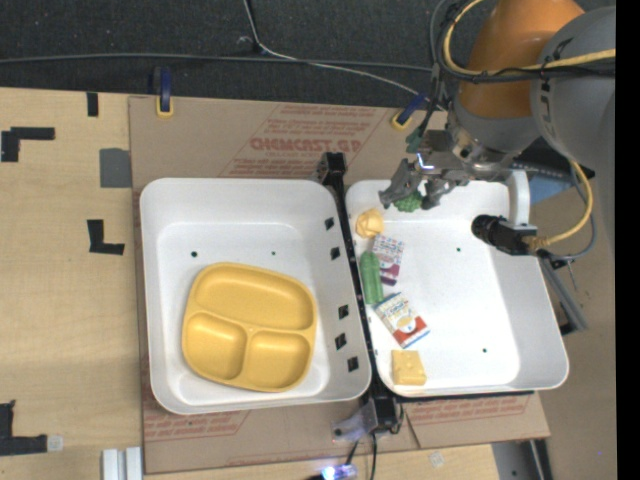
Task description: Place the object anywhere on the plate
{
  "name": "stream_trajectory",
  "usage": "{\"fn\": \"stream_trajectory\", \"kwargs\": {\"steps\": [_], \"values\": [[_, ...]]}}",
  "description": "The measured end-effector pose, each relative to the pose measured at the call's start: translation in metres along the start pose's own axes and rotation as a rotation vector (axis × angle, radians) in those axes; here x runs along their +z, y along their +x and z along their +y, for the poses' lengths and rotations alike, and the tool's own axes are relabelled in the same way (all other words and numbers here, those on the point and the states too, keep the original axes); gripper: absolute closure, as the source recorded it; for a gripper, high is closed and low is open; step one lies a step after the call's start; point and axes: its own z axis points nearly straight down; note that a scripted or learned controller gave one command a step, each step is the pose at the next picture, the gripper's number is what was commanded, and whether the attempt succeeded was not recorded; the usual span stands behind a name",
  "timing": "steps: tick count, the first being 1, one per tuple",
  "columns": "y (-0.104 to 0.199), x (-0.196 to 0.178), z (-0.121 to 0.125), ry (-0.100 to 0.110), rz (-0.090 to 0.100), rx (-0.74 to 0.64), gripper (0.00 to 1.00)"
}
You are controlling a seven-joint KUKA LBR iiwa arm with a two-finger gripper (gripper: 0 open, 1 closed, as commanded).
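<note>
Green object [408, 204] sits between the fingers [400, 189]; yellow plate [250, 325] well apart.

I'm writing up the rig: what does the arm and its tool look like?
The arm is grey with a rounded orange band above the wrist. Yellow and black cables loop around it. The tool is small, of dark and silvery metal, with a black cylinder on a white bracket beside it.

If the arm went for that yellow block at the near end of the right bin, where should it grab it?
Probably from straight above, closing across the yellow block's left and right faces. It lies flat and squarish near the bin's front wall, with the small carton just behind it, so pinching front-to-back looks tighter than side-to-side.
</note>
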Motion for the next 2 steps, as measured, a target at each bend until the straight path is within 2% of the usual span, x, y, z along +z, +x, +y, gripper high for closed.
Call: {"fn": "stream_trajectory", "kwargs": {"steps": [2], "values": [[0.096, 0.010, -0.050, 0.000, 0.000, -0.001, 1.00]]}}
